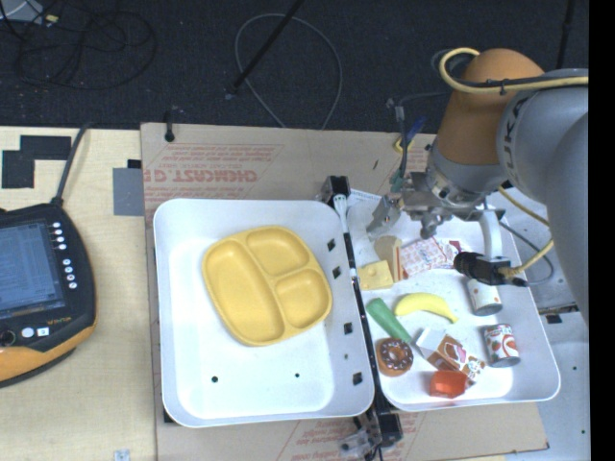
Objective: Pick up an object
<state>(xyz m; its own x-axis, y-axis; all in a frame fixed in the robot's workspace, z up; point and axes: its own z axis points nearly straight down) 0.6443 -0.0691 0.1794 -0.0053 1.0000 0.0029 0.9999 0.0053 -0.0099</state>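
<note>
My gripper hangs over the back left part of the right bin, its fingers spread open with nothing between them. Just below it lie a tan block, a yellow cheese wedge and a red-and-white packet. Farther forward are a banana, a green cucumber, a chocolate donut, a small printed carton, a red piece and a small can.
The left bin holds a yellow divided plate. A raised rim divides the two bins. A teach pendant lies on the bench at far left. The arm's grey and orange body rises over the right bin's back.
</note>
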